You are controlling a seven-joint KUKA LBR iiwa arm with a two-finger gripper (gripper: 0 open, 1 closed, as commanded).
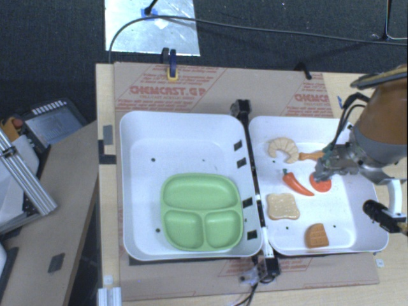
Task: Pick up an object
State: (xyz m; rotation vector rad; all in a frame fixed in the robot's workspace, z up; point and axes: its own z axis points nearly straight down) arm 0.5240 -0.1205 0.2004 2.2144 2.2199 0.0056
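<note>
The right bin [357, 234] holds several toy foods. A pale croissant [284, 148] lies at the back, with a small orange piece [310, 155] just to its right. A red chili pepper [297, 183] lies mid-bin, a slice of toast [282, 206] in front of it, and a brown bread piece [317, 235] near the front wall. My gripper [325, 171] reaches in from the right and hangs low over a red round item [321, 185], partly covering it. Whether it touches that item is unclear.
The left bin [146, 139] holds a green three-compartment plate [203, 210]. A black divider [250, 177] runs between the bins. A black part of the arm [381, 214] sits over the right bin's right wall. Cables cross the dark floor behind the bench.
</note>
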